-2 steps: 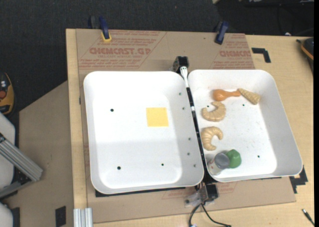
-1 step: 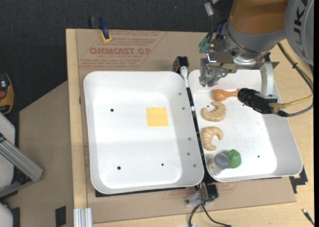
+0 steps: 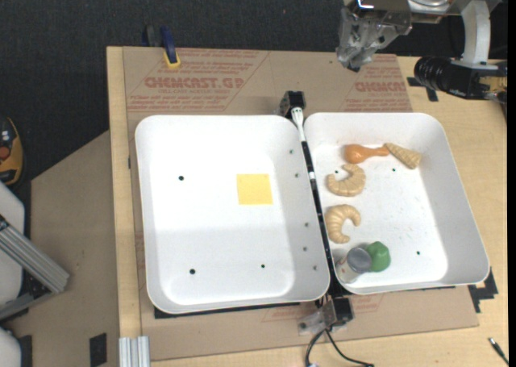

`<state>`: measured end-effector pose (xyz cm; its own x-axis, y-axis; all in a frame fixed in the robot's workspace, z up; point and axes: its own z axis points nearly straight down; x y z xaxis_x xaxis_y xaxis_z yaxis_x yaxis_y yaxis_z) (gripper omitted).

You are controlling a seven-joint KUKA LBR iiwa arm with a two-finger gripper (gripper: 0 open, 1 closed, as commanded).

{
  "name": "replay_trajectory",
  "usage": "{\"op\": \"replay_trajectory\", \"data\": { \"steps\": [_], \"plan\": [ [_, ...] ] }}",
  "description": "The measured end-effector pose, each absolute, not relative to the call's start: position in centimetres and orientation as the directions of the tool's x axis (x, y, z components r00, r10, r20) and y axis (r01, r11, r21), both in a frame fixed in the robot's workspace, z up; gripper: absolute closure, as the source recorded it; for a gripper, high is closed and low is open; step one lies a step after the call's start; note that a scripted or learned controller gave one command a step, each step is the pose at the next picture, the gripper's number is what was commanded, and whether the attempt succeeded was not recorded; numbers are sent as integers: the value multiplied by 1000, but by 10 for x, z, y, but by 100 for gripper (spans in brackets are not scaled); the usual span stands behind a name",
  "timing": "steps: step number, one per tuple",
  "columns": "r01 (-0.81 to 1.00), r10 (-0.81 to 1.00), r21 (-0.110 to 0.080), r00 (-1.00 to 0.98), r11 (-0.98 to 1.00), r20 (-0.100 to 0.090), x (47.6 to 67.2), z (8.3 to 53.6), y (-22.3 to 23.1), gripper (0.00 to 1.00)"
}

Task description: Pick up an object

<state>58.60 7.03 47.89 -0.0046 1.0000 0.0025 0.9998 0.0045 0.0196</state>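
White bins [image 3: 153, 220] sat under our gripper [image 3: 355, 55], raised beyond the right one, fingers' state unclear, because the croissants [image 3: 345, 181] awaited picking.

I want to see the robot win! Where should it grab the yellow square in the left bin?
The yellow square lies flat, alone on the left bin floor, so there is little to pinch. Best guess: come straight down from above and close on two opposite edges. It looks thin, so slipping is likely.
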Motion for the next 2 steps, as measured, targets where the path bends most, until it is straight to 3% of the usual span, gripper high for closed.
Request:
{"op": "replay_trajectory", "data": {
  "steps": [1, 2],
  "plan": [
    [1000, 1000, -15, -7, 7, 0, 534, 354, 132, 100],
    [1000, 1000, 18, -4, 4, 5, 576, 489, 159, 100]
  ]
}}
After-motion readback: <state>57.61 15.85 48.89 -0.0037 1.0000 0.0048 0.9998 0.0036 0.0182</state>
